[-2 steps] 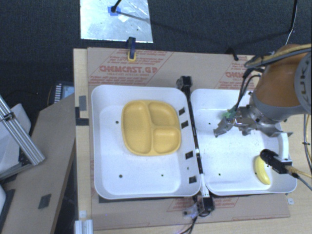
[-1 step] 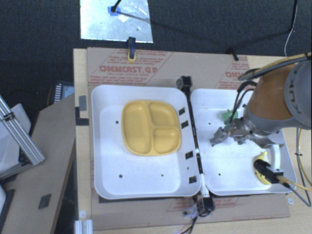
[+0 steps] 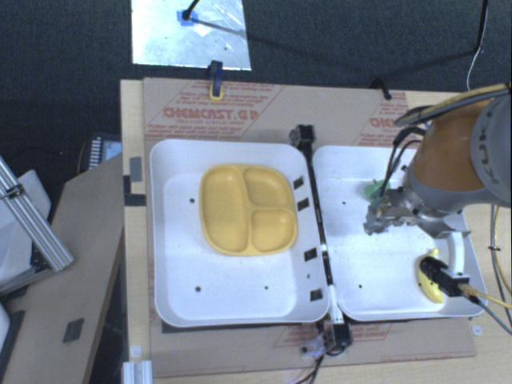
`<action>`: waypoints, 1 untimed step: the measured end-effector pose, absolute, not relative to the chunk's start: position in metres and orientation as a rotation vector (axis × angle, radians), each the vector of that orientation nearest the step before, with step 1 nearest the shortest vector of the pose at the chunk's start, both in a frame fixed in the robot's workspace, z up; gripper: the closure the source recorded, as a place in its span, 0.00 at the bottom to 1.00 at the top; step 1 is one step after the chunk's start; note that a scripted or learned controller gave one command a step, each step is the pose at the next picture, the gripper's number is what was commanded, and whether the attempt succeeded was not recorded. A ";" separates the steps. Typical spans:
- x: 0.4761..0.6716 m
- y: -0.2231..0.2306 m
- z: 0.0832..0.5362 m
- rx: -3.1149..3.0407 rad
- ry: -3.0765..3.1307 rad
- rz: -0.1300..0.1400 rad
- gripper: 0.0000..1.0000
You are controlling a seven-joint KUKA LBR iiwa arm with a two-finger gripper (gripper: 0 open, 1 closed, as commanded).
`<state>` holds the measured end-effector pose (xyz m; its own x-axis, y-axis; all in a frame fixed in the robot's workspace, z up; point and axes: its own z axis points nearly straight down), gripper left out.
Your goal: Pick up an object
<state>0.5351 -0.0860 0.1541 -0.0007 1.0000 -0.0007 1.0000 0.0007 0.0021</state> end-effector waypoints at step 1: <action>0.533 -0.088 0.218 2.213 2.221 0.007 1.00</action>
